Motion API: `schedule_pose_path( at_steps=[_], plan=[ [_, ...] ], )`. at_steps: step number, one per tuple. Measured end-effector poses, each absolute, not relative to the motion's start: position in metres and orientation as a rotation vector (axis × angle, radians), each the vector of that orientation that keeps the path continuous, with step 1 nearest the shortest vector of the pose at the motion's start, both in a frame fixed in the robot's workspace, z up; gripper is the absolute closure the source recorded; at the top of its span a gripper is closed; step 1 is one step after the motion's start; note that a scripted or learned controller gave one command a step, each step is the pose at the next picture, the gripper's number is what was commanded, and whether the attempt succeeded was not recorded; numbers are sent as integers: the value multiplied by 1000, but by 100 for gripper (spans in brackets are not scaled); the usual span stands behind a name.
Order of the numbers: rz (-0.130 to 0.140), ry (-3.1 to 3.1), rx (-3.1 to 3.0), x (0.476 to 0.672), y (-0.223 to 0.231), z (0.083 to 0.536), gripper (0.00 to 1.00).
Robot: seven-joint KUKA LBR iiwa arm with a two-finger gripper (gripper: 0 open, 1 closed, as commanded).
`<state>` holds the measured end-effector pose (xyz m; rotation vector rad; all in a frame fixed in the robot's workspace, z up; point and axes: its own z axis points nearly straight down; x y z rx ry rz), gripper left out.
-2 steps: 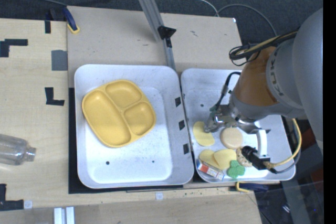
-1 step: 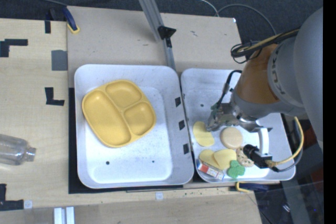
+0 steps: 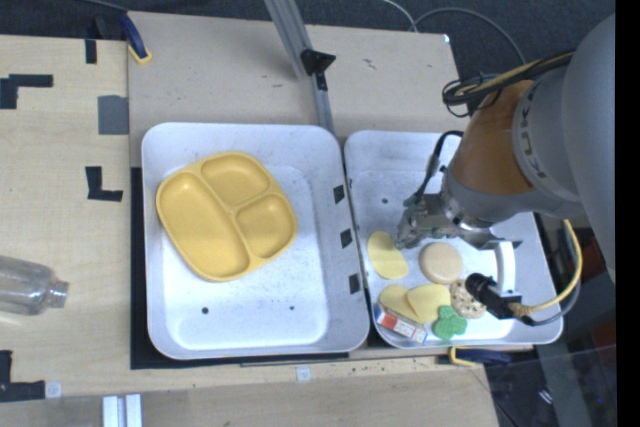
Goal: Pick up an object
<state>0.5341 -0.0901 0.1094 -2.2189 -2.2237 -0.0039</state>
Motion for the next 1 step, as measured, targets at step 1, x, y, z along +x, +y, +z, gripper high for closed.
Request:
schedule_pose_path(
  at_steps=[1],
  plan=[
    [-4,-2222,-2216,534,-89,118,100]
  ],
)
